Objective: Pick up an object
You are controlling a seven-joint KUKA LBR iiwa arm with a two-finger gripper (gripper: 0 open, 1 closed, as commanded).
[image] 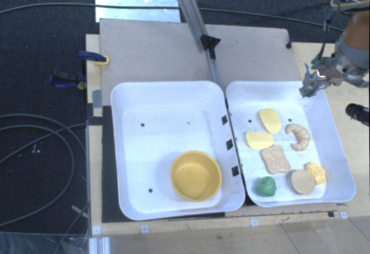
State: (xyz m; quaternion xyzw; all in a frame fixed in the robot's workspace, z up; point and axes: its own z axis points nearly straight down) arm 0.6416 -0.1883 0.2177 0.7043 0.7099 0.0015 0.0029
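The right bin (335, 131) holds several toy foods: a pale yellow oval piece (269, 120), a yellow wedge (259, 140), a tan croissant (299, 136), a beige cracker (275, 159), a green round piece (266, 186), a tan disc (302, 181) and a small corn cob (316, 172). My gripper (310, 86) hangs over the bin's far right corner, above and to the right of the foods. Nothing shows between its fingers.
The left bin (133, 131) holds a yellow bowl (195, 175) near its front right. A slanted metal pole (191, 10) crosses the cardboard behind the bins. Clamps (87, 67) sit at the bench's left edge, and cables (34, 143) lie on the floor to the left.
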